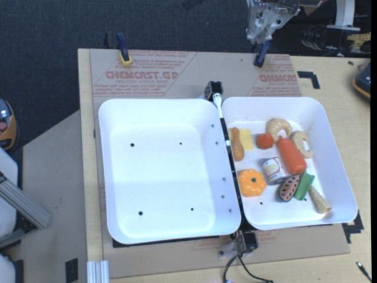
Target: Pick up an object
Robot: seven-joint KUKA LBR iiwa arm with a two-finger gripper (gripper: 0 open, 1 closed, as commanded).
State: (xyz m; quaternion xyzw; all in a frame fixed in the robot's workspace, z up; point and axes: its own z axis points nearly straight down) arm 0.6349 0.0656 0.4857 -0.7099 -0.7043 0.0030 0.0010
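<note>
Partly cut off, the gripper (pixel 266 23) hangs beyond the right bin (pixel 333 158).

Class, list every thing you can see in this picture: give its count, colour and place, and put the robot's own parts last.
Bins: 2, white, side by side on the bench; left bin, right bin.
Pumpkin: 1, orange, right bin, near its left wall.
Carrot: 1, orange-red, right bin, middle.
Can: 1, small, white and red, beside the carrot.
Croissant: 1, tan, right bin, far side.
Clamps: 2, blue, bench's far edge; one, other.
Gripper: 1, grey, above the bench's far edge.
</note>
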